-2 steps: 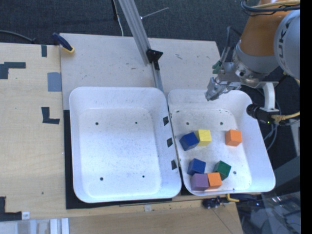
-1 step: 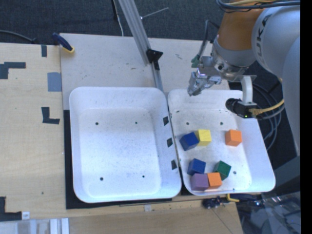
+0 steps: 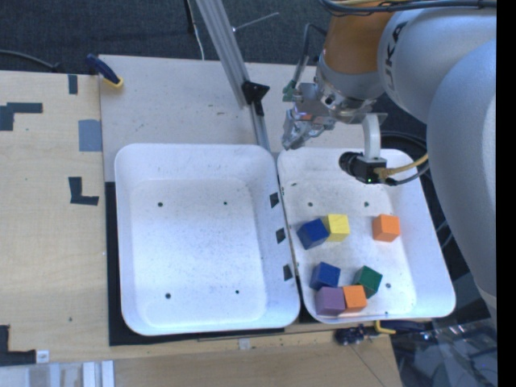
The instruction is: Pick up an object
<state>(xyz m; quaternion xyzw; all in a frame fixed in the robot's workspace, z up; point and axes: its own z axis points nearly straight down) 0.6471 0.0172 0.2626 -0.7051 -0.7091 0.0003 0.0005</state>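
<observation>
While the pincer (image 3: 297, 133) hovers above the right bin's (image 3: 427, 289) far rim, its grip state impossible to tell, the coloured cubes (image 3: 339, 226) lie unpicked inside, so the pickup remains undone.

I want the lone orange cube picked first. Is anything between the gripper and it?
Nothing visible blocks it. The gripper hangs over the right bin's far-left corner; the orange cube sits apart near the right wall, with bare bin floor between them.
</observation>
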